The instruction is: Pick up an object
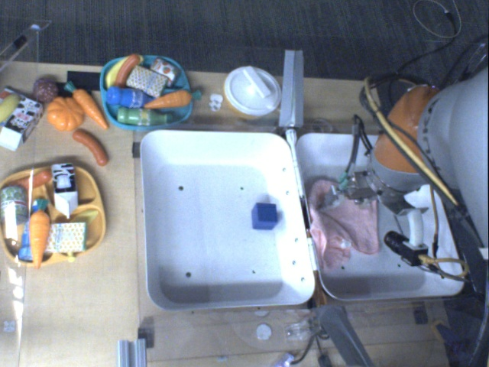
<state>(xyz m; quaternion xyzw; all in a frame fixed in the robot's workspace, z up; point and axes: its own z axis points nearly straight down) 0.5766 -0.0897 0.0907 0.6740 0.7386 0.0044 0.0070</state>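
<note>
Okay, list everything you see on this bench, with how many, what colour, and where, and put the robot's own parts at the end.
Small cube block: one, blue, in the left bin, right of centre.
Crumpled cloth: one, pink, in the right bin, left half.
Shallow plastic bins: two, white, side by side mid-bench.
Round lidded tub: one, white, behind the left bin.
Toy-food bowl: one, blue, back left.
Toy-food tray: one, yellow, far left.
Loose toy carrot: one, orange, back left.
Robot arm: one, grey and orange, right side.
End effector: one, dark, over the cloth.
</note>
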